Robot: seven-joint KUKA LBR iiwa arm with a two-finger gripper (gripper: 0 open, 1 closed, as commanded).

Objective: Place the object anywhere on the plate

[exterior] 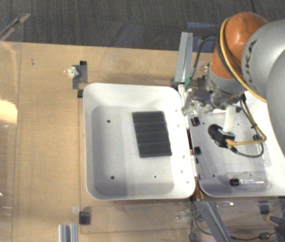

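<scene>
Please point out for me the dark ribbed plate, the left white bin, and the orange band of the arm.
dark ribbed plate (152,133): camera view, middle of its top face.
left white bin (132,92): camera view, its far rim.
orange band (240,29): camera view, its upper curved surface.

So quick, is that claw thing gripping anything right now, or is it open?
Gripper: cannot be told. It sits over the right bin, near the edge shared with the left bin, hidden under the arm's wrist.

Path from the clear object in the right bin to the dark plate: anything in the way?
Just the bins' adjoining rims, between the clear object and the dark plate; nothing else visible.
</scene>
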